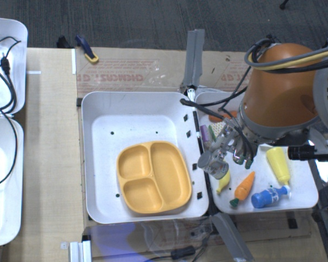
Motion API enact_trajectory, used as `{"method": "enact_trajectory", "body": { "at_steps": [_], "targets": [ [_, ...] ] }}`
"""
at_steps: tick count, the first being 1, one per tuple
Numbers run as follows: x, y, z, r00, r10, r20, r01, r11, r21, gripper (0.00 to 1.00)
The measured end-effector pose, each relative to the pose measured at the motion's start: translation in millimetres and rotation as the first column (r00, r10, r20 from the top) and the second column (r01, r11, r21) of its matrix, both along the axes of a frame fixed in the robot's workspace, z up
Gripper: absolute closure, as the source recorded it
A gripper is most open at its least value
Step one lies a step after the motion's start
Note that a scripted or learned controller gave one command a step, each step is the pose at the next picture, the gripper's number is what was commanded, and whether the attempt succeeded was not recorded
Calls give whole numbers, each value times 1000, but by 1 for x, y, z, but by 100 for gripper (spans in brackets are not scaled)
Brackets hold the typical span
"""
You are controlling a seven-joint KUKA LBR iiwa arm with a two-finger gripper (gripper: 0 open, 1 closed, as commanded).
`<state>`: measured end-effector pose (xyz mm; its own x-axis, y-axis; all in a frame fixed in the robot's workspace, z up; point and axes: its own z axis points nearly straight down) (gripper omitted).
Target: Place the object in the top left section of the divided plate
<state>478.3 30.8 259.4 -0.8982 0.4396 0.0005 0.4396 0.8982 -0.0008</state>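
Observation:
A yellow divided plate (152,176) lies in the left white bin (98,146), with three sections and nothing in them. My gripper (214,165) hangs over the left edge of the right bin (303,198), just right of the wall between the bins. Directly below it lies a small yellow banana-like piece (223,182). Close by in the right bin are a toy carrot (242,187), a blue bottle (268,196) and a yellow bottle (278,165). The arm's big orange band (279,86) hides the back of that bin.
A purple item (204,134) and an orange item (221,115) lie near the right bin's back left. A grey post (194,59) stands behind the bins. White trays with black cables (3,75) sit at far left, and a blue-and-yellow clamp (86,49) lies on the bench.

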Motion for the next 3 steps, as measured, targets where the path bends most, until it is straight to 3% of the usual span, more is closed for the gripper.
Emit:
{"method": "enact_trajectory", "body": {
  "at_steps": [1,2,3],
  "targets": [
    [1,-1,9,1000,-4,2,4,1000,0,100],
    [0,4,173,974,-228,1,228,974,-1,100],
    [0,32,94,789,-614,0,614,789,-2,100]
  ]
}}
